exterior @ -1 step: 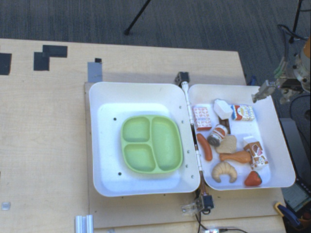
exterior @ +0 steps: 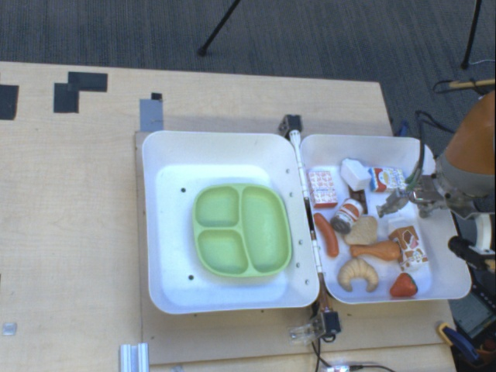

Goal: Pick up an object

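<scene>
The right-hand shallow white bin (exterior: 457, 281) holds a loose heap of toy food, any piece of which could be the object to pick. The grey two-finger claw (exterior: 395, 202) hangs over the upper middle of that bin, reaching in from the right under the arm's orange band (exterior: 474, 142); whether its fingers are apart or together cannot be told, and nothing is seen between them. Just below and beside the claw lies a small printed orange-and-white packet (exterior: 410, 246), and lower still a red strawberry-shaped piece (exterior: 403, 285). Below and to the left of the claw sit a tan heart-shaped biscuit (exterior: 362, 229), an orange carrot-like piece (exterior: 376, 250) touching the biscuit's lower edge, and a pale curved croissant (exterior: 359, 273). Further left are a dark round-topped brown item (exterior: 346, 216) and a long red sausage (exterior: 328, 235) against the bin's left wall. Above and left of the claw stand a red-and-white checked carton (exterior: 322, 187), a plain white block (exterior: 355, 173) and a small white carton with red and blue print (exterior: 385, 179), the last nearly touching the claw, so the pieces crowd it on three sides. Well apart to the left, the second white bin (exterior: 167, 223) carries a light green three-compartment plastic tray (exterior: 242, 230).
</scene>
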Robot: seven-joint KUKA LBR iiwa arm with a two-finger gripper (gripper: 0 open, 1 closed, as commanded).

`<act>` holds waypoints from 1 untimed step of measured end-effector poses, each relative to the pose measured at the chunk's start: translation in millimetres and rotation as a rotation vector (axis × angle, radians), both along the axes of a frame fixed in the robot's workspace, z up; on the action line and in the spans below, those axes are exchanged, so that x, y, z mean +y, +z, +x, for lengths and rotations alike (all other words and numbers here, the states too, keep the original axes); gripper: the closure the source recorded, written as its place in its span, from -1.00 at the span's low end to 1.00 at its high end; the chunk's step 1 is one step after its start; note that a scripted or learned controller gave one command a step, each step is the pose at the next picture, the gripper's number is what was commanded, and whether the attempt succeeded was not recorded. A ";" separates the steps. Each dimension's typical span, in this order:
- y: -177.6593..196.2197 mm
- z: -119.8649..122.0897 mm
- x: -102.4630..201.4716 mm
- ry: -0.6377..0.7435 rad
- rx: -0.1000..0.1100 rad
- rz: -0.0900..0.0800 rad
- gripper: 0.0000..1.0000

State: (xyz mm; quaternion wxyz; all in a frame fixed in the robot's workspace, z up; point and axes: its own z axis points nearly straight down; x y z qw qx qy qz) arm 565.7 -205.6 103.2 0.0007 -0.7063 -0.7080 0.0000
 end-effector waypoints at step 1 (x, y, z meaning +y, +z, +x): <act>-16.9 -59.3 7.8 -0.001 -0.007 -0.002 -1.00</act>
